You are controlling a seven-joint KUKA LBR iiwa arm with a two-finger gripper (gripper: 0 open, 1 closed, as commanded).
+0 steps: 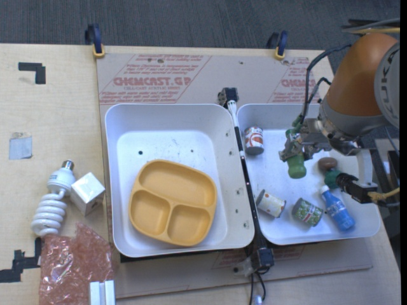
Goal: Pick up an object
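My gripper (294, 152) hangs over the middle of the right bin (280, 234), and the arm comes in from the right. A green cylindrical object (296, 168) sits between its fingers, its lower end poking out below them and a green bit showing above. The gripper is shut on it. Lying in the same bin are a small red and white can (254, 140), a white cup (270, 203), a green can (307, 212), a blue bottle (337, 211) and a brown lump (328, 164).
The left bin (121, 170) holds a yellow divided tray (173, 202). On the bench to the left lie a spiral light bulb (51, 202), a white cube (88, 191) and pink bubble wrap (67, 265). Clamps hold the board at the back.
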